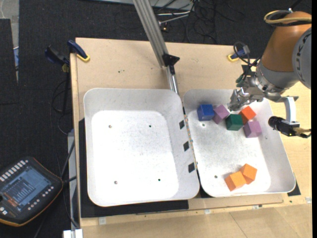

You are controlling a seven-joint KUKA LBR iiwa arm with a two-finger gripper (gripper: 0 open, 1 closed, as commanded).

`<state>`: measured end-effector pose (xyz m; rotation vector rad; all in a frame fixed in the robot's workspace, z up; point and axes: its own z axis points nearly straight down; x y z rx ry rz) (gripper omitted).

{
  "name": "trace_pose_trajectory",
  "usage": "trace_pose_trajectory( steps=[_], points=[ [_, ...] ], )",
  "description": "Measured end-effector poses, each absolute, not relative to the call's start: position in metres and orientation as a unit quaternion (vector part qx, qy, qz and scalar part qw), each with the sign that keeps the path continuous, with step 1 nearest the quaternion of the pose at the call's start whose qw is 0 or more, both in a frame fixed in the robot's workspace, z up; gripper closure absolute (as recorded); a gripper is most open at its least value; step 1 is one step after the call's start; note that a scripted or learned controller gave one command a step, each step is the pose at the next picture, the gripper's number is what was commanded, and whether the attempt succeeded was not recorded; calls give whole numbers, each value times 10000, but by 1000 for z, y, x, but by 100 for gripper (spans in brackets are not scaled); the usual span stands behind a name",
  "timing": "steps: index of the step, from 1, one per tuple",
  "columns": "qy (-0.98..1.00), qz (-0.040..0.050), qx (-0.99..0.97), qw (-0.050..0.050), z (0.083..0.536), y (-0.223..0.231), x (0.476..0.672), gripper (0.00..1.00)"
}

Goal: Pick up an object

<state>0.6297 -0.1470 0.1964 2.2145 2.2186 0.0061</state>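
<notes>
While the right bin holds blue, purple, green and orange blocks, the hand hovers over the far cluster, its grip unclear; both bins sit on a tan desk.

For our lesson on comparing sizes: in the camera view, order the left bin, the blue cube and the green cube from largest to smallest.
1. left bin, by far the largest.
2. blue cube and green cube: they look alike, so no ranking.

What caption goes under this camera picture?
Robot arm's tool hovers over colored blocks in the right bin.
</notes>
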Motion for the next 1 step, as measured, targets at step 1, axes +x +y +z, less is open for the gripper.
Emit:
trace_pose_trajectory(
  steps=[1],
  points=[
    [7081, 21, 7061, 37, 251, -147, 631, 100]
  ],
)
